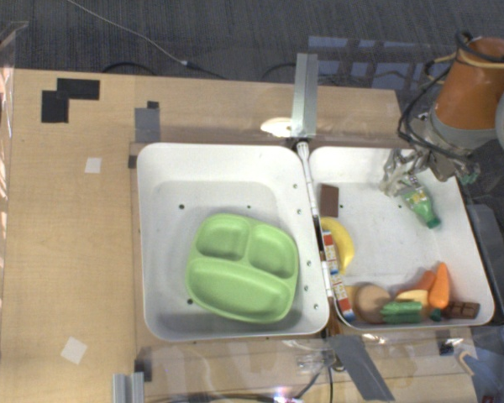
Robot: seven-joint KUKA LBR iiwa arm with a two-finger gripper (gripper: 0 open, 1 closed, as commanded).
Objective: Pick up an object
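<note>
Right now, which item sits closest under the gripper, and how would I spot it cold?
Start at the right-hand white bin and look to its far right corner, just below the grey gripper. There lies a small green-and-yellow plastic bottle, tilted on its side. It lies alone, apart from the yellow banana and the food cluster at the near edge.

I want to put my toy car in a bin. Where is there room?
The left bin has bare floor along the back and left of the green plate. The right bin is bare in the middle, between the banana, the bottle and the carrot. Its front edge is crowded with a pile of toy food.
</note>
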